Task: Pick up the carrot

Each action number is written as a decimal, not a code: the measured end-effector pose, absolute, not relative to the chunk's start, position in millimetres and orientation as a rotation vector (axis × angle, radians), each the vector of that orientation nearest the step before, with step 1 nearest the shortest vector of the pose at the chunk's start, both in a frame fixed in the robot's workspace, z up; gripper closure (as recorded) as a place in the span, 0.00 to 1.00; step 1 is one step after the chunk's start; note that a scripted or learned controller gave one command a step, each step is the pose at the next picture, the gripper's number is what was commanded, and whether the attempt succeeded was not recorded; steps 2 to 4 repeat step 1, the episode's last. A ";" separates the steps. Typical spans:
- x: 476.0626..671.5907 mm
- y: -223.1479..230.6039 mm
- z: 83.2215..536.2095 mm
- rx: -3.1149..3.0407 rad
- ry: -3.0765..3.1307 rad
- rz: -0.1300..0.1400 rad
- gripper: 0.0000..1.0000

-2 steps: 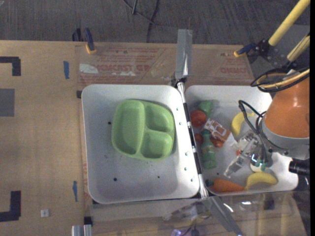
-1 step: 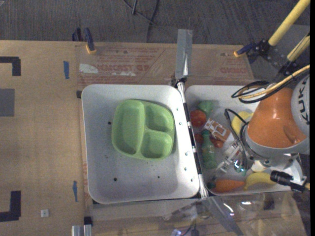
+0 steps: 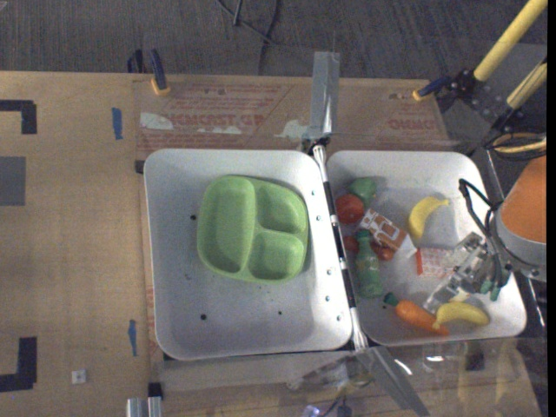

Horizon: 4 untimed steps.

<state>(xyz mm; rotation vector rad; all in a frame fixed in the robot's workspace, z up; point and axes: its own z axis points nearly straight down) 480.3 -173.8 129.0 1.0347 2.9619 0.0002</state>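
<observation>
My gripper (image 3: pixel 453 292), jaws too blurred to tell spread from closed, hangs low in the right bin (image 3: pixel 495 320), just beside the orange carrot (image 3: pixel 417 316), which lies at the near edge touching a banana (image 3: pixel 463 314).

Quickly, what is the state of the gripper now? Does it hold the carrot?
Gripper: open or shut cannot be told. It is above the right bin, and the carrot lies apart from it on the bin floor, not held.
</observation>
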 end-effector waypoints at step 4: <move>482.7 -202.8 107.5 1.131 2.921 0.003 0.00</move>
